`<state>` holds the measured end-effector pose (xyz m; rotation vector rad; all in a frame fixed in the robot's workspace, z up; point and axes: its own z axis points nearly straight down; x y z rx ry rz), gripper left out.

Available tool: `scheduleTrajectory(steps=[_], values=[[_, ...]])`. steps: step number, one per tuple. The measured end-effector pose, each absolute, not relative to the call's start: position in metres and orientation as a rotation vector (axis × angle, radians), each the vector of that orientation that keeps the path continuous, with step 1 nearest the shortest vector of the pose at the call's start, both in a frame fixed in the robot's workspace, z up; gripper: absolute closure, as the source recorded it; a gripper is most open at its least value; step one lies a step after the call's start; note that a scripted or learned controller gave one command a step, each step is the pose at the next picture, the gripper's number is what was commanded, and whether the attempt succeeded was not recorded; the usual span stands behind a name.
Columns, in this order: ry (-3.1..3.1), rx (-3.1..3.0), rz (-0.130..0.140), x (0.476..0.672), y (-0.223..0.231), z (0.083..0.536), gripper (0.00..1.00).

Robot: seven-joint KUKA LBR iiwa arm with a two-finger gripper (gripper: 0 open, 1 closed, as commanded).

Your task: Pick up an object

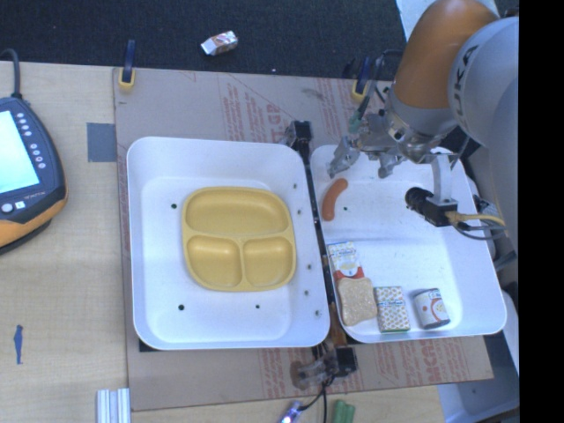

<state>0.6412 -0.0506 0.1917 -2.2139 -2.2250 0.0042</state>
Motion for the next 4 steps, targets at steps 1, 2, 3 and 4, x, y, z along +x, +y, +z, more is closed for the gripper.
scheduleTrajectory(steps=[1, 2, 3, 4], values=[[-2.226, -2.215, 0.001, 0.648, -0.051, 0.194, 0.0], [-2.223, -2.216, 0.005, 0.63, -0.045, 0.192, 0.0], [-2.225, -2.216, 0.001, 0.651, -0.042, 0.192, 0.0], [-2.221, -2.218, 0.005, 0.636, -0.042, 0.192, 0.0]])
